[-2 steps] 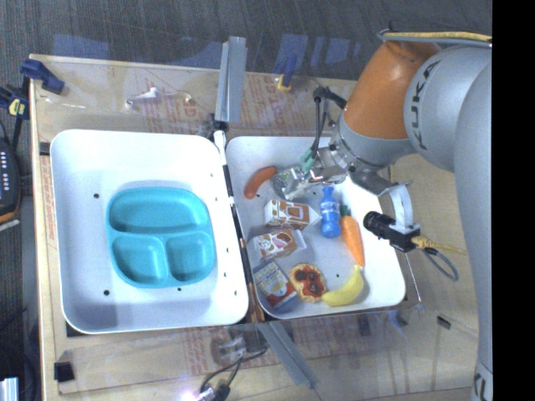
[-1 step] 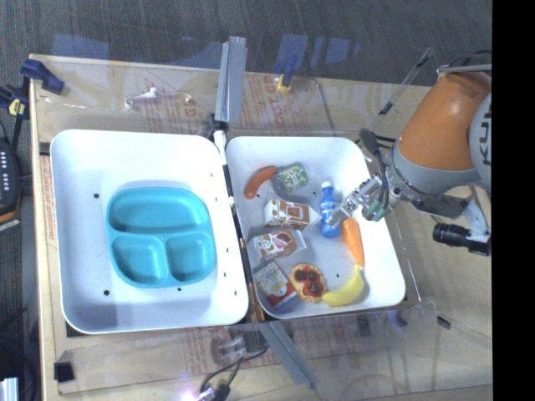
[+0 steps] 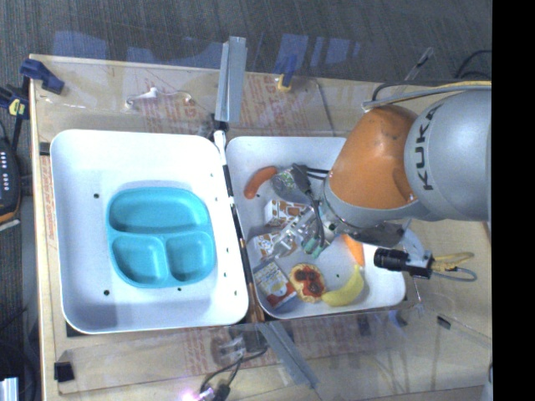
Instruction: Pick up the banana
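The banana (image 3: 348, 289) lies in the right bin (image 3: 251, 153), at its near edge towards the right corner, curved like a shallow smile with its tips turned up and away. Just left of it, touching or nearly so, sits a small pizza toy (image 3: 308, 281), and left of that a little carton (image 3: 272, 281). A sausage (image 3: 259, 181) rests at the far left of the same bin. The left bin (image 3: 75, 153) holds a blue divided tray (image 3: 161, 235).

The gripper (image 3: 313, 234) hangs over the middle of the right bin among the clutter, well short of the banana; whether it is spread or pressed together cannot be told from this angle.

The banana looks like a light, smooth plastic toy, probably stiff and somewhat slippery. The best hold is likely across its thick middle, square to the curve, where it will not roll.
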